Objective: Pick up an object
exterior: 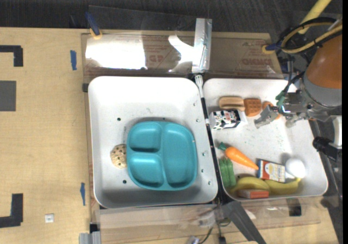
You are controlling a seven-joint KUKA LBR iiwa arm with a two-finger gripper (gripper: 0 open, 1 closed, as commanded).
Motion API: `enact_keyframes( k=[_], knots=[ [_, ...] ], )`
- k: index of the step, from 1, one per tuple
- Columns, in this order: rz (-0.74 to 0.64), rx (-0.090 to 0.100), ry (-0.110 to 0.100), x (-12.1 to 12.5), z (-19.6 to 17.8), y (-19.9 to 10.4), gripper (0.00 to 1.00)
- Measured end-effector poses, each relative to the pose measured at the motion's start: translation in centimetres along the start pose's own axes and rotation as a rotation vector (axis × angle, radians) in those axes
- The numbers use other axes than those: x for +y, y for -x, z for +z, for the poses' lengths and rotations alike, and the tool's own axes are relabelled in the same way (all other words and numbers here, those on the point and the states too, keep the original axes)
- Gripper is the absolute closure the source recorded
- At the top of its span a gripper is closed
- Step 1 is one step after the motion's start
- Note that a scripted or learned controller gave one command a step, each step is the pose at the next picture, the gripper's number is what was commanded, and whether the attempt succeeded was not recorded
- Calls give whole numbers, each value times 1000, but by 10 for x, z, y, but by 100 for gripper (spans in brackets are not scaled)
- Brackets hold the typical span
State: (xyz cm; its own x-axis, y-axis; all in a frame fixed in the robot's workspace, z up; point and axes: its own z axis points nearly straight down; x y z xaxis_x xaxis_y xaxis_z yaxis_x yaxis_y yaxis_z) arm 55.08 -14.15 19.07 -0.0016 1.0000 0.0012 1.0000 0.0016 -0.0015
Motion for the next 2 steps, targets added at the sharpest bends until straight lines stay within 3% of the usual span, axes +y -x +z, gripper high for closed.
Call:
enact_keyframes(
  k=[1,2],
  knots=[
    [-99,-1,3,66,4,-18,0],
    [-31,-5,10,93,93,38,0]
  ],
)
